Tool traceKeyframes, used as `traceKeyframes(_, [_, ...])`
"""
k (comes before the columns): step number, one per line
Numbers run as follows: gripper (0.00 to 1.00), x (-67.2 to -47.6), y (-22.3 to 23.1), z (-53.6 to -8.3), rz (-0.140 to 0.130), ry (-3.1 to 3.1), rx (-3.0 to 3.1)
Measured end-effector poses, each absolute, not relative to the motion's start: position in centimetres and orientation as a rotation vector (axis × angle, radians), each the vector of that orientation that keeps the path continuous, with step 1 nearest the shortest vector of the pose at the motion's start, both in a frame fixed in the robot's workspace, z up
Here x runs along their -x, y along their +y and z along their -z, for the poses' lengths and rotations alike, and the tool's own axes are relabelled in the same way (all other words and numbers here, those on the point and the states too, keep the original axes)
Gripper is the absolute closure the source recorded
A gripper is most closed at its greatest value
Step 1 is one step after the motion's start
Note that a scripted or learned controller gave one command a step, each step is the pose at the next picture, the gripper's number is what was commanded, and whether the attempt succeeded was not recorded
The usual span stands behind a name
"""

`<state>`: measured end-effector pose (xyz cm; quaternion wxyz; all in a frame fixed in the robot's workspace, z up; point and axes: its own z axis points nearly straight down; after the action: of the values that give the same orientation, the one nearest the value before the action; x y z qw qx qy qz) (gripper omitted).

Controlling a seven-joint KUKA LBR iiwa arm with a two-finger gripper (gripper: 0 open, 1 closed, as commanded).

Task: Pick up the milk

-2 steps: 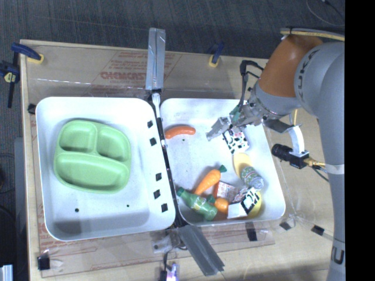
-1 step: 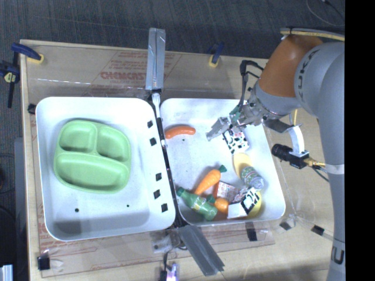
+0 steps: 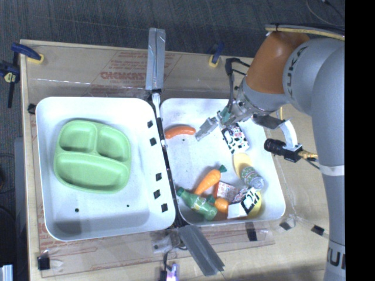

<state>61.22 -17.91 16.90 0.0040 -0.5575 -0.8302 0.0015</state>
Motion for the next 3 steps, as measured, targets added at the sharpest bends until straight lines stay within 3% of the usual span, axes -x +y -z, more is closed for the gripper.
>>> traceKeyframes(1, [0.0, -59.1, -20.9, -21.3, -0.002, -2.634, 1.705])
traceKeyframes(2, [0.0, -60.8, -20.9, -19.4, -0.002, -2.667, 1.656])
traceKeyframes(3, [0.0, -60.4, -20.8, -18.5, -0.002, -2.708, 1.58])
